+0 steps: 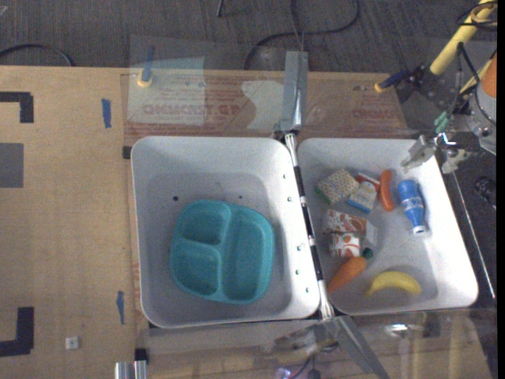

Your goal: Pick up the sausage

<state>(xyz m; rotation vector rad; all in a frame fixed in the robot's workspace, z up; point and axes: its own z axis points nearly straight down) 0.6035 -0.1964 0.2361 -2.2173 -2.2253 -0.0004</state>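
Smooth glossy orange-red plastic sausage [386, 189], matt teal plastic divided plate [223, 251], smooth white plastic bins [150, 212], matt tan wooden bench [63, 227]

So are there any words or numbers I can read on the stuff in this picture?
None can be read for sure.
Clear sheet behind the bins: a row of reddish letters, upside down and too blurred to read.
Blue bottle: white label, print too small.
Small packets: colourful printing, too blurred.
Sausage, carrot, banana, teal plate: no writing visible.

Sausage [386, 189] left of bottle [410, 205]
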